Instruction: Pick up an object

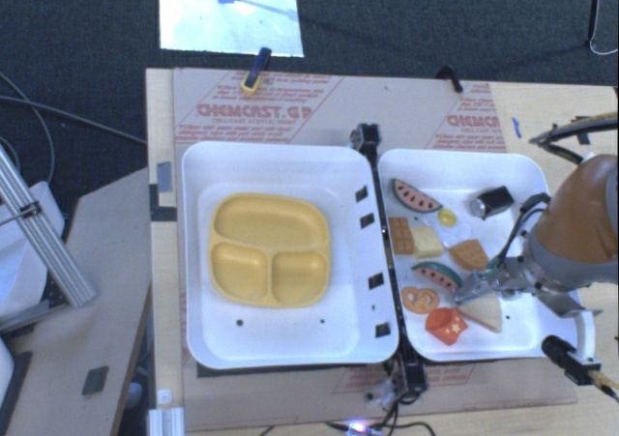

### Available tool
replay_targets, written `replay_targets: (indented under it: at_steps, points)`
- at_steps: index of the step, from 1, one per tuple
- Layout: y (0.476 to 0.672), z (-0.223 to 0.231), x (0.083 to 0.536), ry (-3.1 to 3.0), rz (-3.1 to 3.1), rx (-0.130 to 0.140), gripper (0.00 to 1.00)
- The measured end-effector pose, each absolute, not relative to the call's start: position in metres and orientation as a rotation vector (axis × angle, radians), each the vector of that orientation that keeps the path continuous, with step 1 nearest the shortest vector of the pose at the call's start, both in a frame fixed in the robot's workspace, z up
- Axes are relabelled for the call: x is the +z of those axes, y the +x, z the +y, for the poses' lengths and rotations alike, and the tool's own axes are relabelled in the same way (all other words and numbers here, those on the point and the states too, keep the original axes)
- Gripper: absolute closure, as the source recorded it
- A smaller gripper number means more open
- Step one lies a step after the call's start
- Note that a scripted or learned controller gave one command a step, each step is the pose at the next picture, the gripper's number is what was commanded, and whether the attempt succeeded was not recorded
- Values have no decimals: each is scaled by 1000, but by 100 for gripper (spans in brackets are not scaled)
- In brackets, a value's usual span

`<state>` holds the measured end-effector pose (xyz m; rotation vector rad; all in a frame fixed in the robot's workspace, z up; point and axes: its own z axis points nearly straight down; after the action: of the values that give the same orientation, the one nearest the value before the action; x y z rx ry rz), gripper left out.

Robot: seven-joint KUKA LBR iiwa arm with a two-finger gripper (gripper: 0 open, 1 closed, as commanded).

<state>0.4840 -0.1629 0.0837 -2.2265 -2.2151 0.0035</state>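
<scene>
Your gripper (476,286) sits low in the right white bin (522,173), right in the middle of the toy food pile, and honestly you can't tell how far apart it is or whether it has hold of anything; it's too small and cluttered there. Touching or just beside it you've got a pale wedge-shaped sandwich piece (484,314), a red pepper-like chunk (446,325), a brown pretzel (420,300) and a small watermelon slice (436,276). Just above sit an orange-brown bread-like piece (469,254), a pale cheese-like block (427,242) and a brown waffle-like bar (400,234). Farther up you'll see a bigger watermelon slice (416,197), a little yellow bit (447,218) and a dark grey cylinder (493,201). Over in the left white bin (203,231) there's a yellow three-compartment plastic plate (271,248), well apart. Both bins rest on the tabletop (319,101).
</scene>
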Motion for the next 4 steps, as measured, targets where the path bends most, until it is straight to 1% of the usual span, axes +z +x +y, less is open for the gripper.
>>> replay_targets:
  at_steps: [1,2,3,4]
  points:
    - [487,-165,85,-2221,-2224,-1,0]
    - [488,-109,116,-2214,-2232,-4,0]
    - [488,-112,126,-2219,-2229,-5,100]
    - [488,-112,125,-2219,-2228,-5,0]
